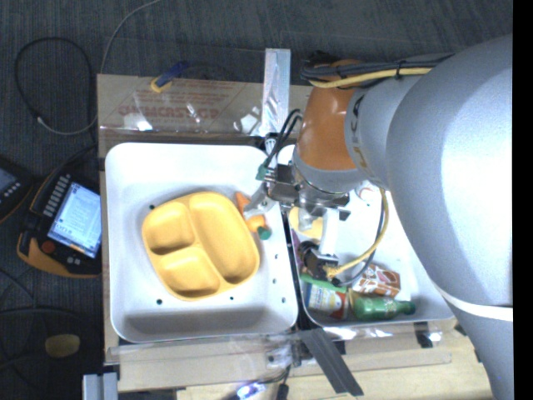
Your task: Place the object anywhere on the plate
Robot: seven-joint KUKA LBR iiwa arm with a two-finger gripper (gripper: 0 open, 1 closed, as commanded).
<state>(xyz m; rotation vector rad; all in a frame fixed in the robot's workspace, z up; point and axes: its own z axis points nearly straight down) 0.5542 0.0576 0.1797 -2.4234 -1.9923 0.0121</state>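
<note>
Hovering beside the yellow three-compartment plastic plate [200, 244], the grey two-finger gripper [265, 192].
A small orange-and-green object [255, 222] sits by the plate's rim; the gripper's grip I cannot tell.

Plate [200, 244]: yellow, three compartments, flat in left bin. Object [254, 215]: small orange-and-green piece just beside plate's right rim.

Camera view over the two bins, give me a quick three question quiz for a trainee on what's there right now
1. True or false: the yellow plate lies in the left bin.
2. How many compartments does the plate have? A) two B) three C) five
3. Fill in: the green bottle lies in the ____ bin.

Key: 1 true. 2 B. 3 right; the bottle rests among other packaged items in the right bin, while a small orange and green object sits by the plate's right rim, beside the gripper.
</note>
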